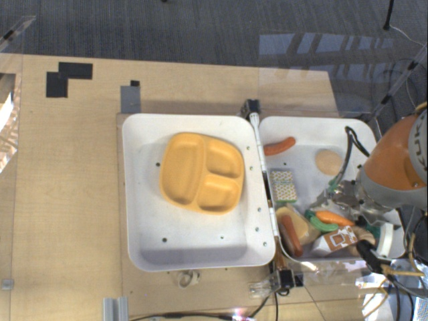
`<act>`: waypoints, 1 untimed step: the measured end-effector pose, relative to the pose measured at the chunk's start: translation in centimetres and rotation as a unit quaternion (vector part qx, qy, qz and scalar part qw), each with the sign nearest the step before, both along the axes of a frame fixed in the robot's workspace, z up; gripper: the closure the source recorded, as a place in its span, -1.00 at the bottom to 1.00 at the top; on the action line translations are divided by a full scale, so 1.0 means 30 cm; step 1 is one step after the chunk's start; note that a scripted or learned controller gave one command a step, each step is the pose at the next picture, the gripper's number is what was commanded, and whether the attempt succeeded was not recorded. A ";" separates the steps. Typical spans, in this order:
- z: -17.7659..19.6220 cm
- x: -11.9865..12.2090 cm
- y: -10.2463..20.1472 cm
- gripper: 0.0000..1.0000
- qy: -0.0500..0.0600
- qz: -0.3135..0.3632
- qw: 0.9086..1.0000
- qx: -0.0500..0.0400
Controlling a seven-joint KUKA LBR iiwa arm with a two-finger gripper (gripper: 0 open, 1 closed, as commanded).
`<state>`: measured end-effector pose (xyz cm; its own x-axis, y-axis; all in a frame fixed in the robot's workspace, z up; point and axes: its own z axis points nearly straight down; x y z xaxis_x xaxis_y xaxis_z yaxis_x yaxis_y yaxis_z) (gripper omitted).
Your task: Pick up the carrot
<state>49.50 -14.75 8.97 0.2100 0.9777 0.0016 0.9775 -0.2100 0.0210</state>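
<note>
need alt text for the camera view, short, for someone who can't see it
A grey and orange robot arm reaches from the right over the right white bin, just above an orange carrot among toy foods. The left white bin holds a yellow divided tray.

The wooden bench (67,199) carries two shallow white bins side by side, the left bin (144,179) and the right bin (304,129), their inner rims touching. Black markings (67,77) sit near its far left corner. A small grey block (130,97) stands just beyond the left bin's far left corner.
</note>
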 end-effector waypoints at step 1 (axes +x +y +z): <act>0.002 -0.003 0.151 -1.00 0.000 0.110 0.994 -0.004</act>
